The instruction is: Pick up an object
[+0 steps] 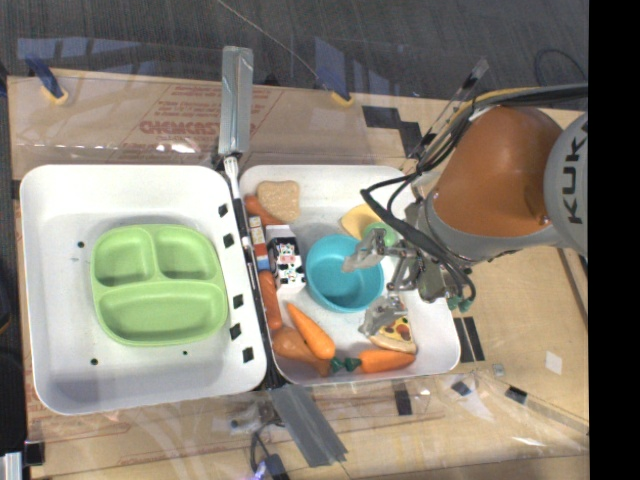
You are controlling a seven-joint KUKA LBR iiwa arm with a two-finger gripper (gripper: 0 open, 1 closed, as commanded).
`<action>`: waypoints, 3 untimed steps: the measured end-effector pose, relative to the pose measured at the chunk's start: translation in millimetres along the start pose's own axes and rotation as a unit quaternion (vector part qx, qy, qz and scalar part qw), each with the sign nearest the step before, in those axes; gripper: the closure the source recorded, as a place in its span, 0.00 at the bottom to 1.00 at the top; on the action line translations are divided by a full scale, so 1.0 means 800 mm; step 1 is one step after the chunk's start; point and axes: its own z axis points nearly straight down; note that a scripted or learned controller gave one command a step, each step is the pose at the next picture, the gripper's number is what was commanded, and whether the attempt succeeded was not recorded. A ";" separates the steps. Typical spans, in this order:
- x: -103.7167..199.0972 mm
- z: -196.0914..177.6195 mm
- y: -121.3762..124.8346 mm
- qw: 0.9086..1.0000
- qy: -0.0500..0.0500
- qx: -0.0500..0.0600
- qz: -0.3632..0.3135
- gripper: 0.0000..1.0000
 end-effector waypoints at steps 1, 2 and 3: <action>-0.009 0.139 0.003 0.991 0.003 -0.001 0.133 0.00; -0.147 0.167 -0.003 0.977 -0.004 0.000 0.212 0.00; -0.189 0.170 -0.002 0.924 -0.002 0.001 0.381 0.00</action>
